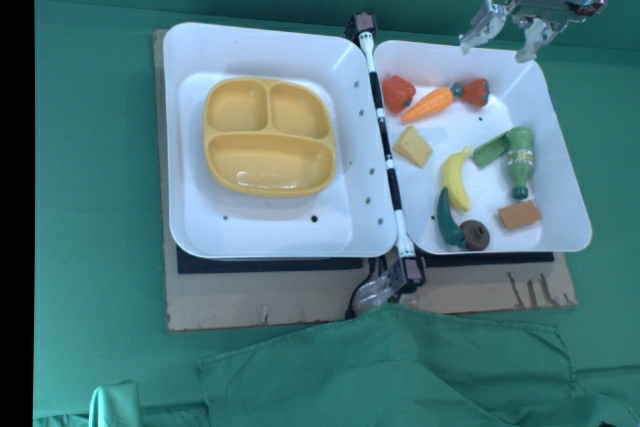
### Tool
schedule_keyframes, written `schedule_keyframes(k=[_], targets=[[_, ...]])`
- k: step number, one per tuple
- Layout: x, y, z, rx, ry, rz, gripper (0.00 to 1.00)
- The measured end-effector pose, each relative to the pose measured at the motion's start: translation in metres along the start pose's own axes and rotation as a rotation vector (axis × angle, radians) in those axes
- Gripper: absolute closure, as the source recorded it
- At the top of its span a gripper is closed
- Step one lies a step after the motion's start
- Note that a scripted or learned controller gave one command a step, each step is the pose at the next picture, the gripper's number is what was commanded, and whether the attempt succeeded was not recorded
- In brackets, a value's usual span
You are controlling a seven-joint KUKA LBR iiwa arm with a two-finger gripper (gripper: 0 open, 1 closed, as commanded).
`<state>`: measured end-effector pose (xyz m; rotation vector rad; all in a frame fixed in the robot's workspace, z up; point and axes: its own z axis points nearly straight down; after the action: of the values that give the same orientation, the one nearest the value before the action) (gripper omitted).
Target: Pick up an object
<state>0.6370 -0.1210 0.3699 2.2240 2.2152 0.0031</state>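
My gripper (500, 35) hangs open above the far edge of the right bin (560, 165), with nothing between its fingers. Below it in that bin lie a carrot (428, 104), a red pepper (396, 92) and a small red tomato-like piece (474, 92). Further forward are a cheese wedge (412, 147), a banana (457, 179), a green bottle (518, 161), a small green pod (489, 151), a dark green cucumber (446, 217), a brown round piece (474, 235) and an orange block (519, 215).
The left bin (190, 55) holds a yellow divided plate (268, 137). A black-and-white hinge bar (385, 145) runs between the bins. Both bins rest on a cardboard sheet (260, 305), and green cloth (400, 365) bunches up in front.
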Motion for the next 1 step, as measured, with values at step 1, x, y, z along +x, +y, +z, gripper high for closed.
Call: schedule_keyframes(k=[1], targets=[[-0.0311, 0.0646, 0.0521, -0.001, -0.004, 0.000, 0.00]])
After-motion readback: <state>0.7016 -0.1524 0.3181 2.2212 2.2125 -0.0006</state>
